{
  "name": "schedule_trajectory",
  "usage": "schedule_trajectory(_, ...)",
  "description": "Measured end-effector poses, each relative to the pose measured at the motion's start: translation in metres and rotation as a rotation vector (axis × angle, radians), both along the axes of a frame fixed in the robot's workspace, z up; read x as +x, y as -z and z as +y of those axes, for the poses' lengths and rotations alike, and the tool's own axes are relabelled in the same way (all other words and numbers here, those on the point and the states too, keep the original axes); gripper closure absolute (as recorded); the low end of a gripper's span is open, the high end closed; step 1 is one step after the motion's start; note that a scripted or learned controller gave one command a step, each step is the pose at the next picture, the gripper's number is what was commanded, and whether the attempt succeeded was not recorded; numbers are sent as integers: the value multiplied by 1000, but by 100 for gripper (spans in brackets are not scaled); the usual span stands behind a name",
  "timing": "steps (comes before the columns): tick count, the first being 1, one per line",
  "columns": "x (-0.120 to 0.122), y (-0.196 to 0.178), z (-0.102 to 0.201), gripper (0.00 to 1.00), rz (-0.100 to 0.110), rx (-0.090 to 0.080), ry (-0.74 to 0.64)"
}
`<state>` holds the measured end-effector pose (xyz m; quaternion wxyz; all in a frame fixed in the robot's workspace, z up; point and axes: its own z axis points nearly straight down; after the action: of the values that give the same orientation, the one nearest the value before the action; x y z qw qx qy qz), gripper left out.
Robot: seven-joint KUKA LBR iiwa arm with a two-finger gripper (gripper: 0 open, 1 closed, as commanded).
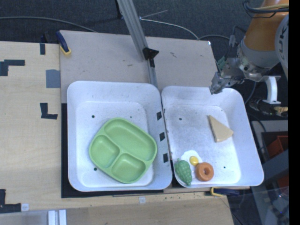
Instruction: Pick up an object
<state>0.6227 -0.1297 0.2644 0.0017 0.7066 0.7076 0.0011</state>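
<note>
Hovering over the far right corner of the right bin (243, 125), the end effector (216, 88) is pointing down at the rim, and nothing is showing beneath its tip. How wide it is parted I cannot tell; it is small and dark against the bin wall from this slant.

The nearest candidate is lying toward the camera and slightly right of the end effector: a tan wedge (219, 128), looking like a slice of cheese, resting on the bin floor near the right wall. Its long axis is running roughly from its narrow far point to its broader near end, leaning a little rightward. Farther toward the near edge, three small things are sitting close together: a white fried egg (191, 159), a green ridged vegetable (183, 172) touching it, and an orange-brown doughnut (204, 171) just beside both.

The left bin (75, 125) is carrying a green divided plate (123, 149), well apart from the arm.

The wrist is partly cut off at the frame's right edge, and the doughnut may be overlapping the egg.
</note>
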Motion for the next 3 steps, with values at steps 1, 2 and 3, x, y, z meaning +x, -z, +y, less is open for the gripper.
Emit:
schedule_trajectory(1, -3, 11, 59, 100, 6, 2, -5)
schedule_trajectory(2, -4, 24, 110, 100, 7, 2, -5)
schedule_trajectory(3, -2, 38, 162, 100, 7, 2, -5)
